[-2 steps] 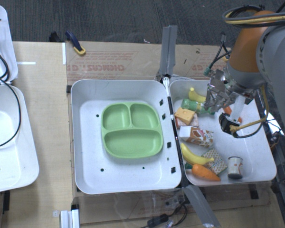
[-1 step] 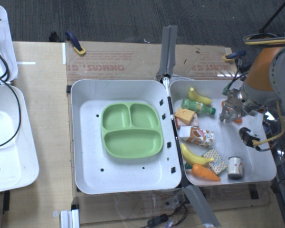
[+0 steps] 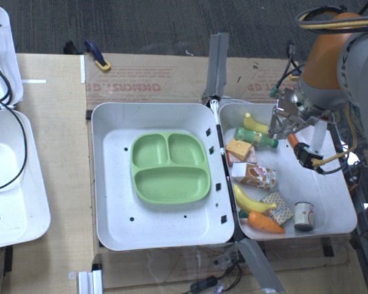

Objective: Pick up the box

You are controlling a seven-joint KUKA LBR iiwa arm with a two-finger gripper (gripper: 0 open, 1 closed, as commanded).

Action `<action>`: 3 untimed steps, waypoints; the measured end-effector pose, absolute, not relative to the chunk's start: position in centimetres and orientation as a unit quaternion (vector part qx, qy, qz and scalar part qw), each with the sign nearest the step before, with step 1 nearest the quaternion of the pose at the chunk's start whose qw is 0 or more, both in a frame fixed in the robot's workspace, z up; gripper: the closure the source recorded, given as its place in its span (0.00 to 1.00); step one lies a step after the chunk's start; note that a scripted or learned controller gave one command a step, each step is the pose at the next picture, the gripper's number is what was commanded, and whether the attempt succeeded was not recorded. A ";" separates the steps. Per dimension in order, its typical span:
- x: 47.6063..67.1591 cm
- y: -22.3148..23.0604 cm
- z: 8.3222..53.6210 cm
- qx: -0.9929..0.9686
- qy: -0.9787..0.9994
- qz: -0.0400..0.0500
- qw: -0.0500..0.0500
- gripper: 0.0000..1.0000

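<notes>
Carrot (image 3: 262, 222) and banana (image 3: 251, 199) crowd the box (image 3: 255, 175) mid-right bin (image 3: 331, 195), and the gripper (image 3: 281, 125), jaws unreadable from here, hovers over the green bottle (image 3: 256, 138), so it might snag that instead.

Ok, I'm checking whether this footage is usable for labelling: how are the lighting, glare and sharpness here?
Camera view: even, soft overhead light, with faint shadows under the green plate. Mild glare on the right bin's white floor beside the arm. Small items such as the box are soft, its print unreadable. The gripper is cluttered by cables and hard to read.
</notes>
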State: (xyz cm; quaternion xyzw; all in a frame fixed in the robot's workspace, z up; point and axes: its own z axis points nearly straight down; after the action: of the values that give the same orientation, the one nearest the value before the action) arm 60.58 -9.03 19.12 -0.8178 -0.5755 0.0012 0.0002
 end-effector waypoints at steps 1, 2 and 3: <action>60.6 -9.1 19.1 -0.818 -0.575 0.002 0.000 0.00; 54.0 -10.8 11.2 -0.722 -0.692 -0.006 -0.005 0.00; 57.4 -9.8 10.2 -0.723 -0.691 -0.006 -0.009 0.00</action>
State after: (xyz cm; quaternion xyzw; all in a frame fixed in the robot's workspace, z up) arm 57.38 -9.81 10.19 -0.7231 -0.6906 -0.0062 -0.0091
